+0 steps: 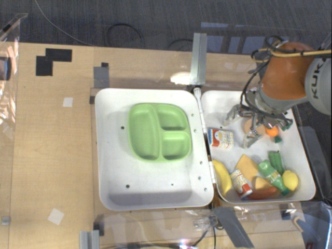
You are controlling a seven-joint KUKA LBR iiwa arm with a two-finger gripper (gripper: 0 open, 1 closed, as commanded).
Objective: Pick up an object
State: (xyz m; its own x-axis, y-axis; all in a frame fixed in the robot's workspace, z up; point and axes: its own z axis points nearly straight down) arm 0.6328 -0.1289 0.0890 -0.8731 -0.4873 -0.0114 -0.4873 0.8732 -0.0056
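arm point(317, 84): white letter "K" on grey casing | small carton point(222, 138): print unreadable

My grey arm with its orange band point(282, 71) was cut off by the right edge of the frame, so its upper links went unseen. My two-finger gripper point(254, 126) hung over the right-hand shallow white bin point(306, 188), and its body hid the bin floor beneath; whether its tips were apart I could not tell. A small orange and green toy point(273, 133) peeked out from under my wrist, mostly covered. At lower right, a red-brown object point(264, 193) lay partly buried under a yellow wedge-shaped block point(248, 166) and a green plastic bottle point(274, 176).
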